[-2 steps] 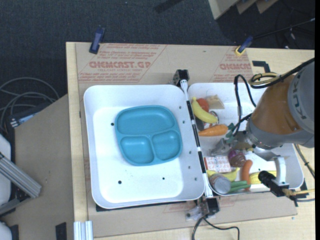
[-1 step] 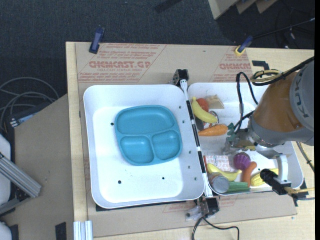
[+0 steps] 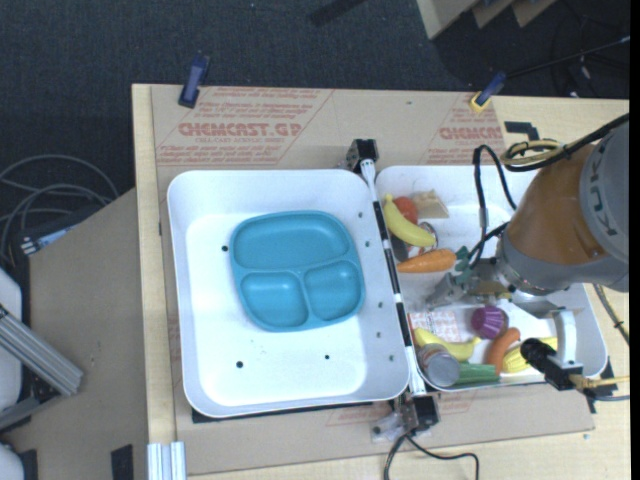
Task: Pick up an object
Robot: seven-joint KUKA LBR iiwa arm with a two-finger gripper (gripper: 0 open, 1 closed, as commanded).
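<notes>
While the gripper (image 3: 455, 286) hangs low among the toys, grip state unclear to me, note the carrot (image 3: 425, 262) just beyond its tip; you'd centre before closing.

A divided tray (image 3: 297, 283) lies in the left bin (image 3: 190, 268); toy food (image 3: 410, 230) fills the right bin (image 3: 592, 343).

Board under the bins (image 3: 250, 128), far left: red letters say "CHEMCAST G.P", with smaller red lines above and below that are too blurry to read.
Board, far right: the same red words start again, "CHEMC…", and the arm's cables cover the rest.
Arm (image 3: 600, 203), right side: big dark letters "KU", cut off at the edge.
</notes>
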